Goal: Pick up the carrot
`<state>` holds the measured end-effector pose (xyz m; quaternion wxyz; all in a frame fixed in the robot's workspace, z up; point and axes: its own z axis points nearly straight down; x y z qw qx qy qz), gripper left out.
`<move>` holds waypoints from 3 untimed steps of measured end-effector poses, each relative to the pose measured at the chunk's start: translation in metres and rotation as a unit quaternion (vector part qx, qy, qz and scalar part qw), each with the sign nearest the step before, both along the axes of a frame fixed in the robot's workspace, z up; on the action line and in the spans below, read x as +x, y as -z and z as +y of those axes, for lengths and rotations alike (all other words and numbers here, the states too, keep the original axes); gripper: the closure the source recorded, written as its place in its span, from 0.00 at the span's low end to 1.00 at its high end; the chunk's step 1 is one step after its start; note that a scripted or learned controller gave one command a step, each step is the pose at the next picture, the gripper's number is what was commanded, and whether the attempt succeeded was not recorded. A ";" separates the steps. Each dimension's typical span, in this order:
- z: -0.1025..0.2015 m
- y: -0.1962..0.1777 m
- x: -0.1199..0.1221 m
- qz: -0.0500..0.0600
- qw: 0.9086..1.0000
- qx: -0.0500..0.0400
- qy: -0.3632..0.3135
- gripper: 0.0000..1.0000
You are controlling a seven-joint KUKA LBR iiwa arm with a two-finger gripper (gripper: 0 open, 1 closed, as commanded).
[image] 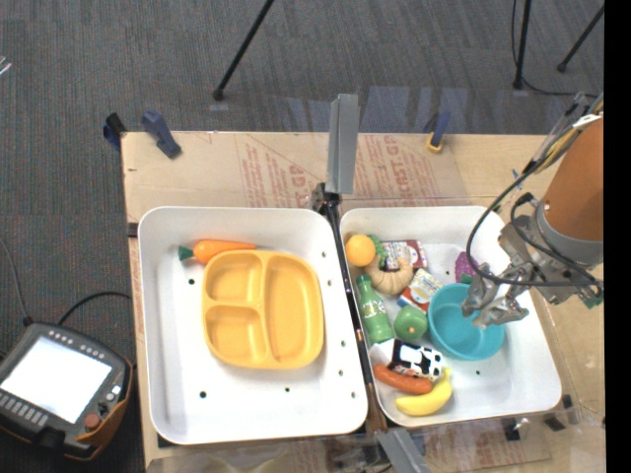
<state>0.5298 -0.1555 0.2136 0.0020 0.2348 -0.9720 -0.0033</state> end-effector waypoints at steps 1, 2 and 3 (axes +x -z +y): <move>-0.056 -0.078 0.006 -0.005 0.988 -0.002 -0.153 1.00; -0.054 0.003 -0.043 -0.002 0.925 0.002 -0.379 1.00; -0.056 -0.096 -0.052 -0.007 0.887 -0.002 -0.461 1.00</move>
